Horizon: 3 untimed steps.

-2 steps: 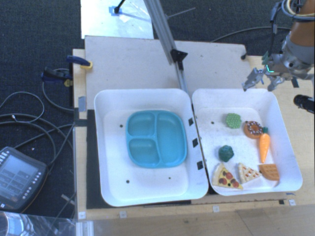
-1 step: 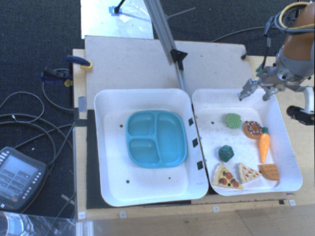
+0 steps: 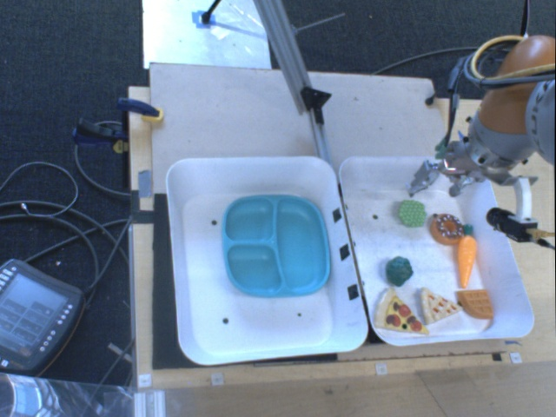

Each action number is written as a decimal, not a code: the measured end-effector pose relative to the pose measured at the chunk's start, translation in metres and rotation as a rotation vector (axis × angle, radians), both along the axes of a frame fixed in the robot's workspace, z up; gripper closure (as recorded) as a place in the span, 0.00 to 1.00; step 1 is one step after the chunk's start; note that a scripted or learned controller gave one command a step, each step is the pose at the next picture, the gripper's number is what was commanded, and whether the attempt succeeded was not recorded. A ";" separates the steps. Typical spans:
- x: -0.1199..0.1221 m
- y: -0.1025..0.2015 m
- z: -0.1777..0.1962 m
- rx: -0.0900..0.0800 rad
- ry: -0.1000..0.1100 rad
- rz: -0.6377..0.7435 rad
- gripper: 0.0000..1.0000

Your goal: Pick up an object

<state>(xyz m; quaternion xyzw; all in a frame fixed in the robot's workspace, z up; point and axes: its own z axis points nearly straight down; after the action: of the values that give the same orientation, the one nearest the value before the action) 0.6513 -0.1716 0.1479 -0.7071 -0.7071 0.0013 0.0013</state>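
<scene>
We see the hand (image 3: 432,177) hanging over the far part of the right shallow white plastic bin (image 3: 373,174), with nothing between its fingers; its dark metal fingers look slightly apart, though at this slant and size we cannot tell for certain. Just below it lies the pale green, knobbly round toy (image 3: 412,213), the nearest candidate for picking, so the hand seems placed to drop onto it. Beyond that, to the hand's lower right, sit a brown-iced doughnut with sprinkles (image 3: 448,228) and a smooth orange carrot (image 3: 466,260). Further down are a dark green bumpy lump (image 3: 399,270), a flat pizza slice (image 3: 400,312), a pale wedge-shaped sandwich piece (image 3: 439,306) and a ridged tan waffle-like piece (image 3: 476,303). Well to the hand's left, the other bin holds a glossy blue three-section plate (image 3: 276,244).
</scene>
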 end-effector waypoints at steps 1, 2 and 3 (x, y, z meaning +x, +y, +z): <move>-0.001 0.000 -0.052 0.000 0.000 0.000 0.00; 0.002 0.000 -0.037 -0.001 -0.009 0.000 1.00; 0.007 -0.007 0.026 -0.002 -0.013 0.000 1.00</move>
<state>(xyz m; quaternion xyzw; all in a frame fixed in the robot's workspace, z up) 0.6581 -0.1786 0.1741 -0.7071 -0.7071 -0.0023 -0.0042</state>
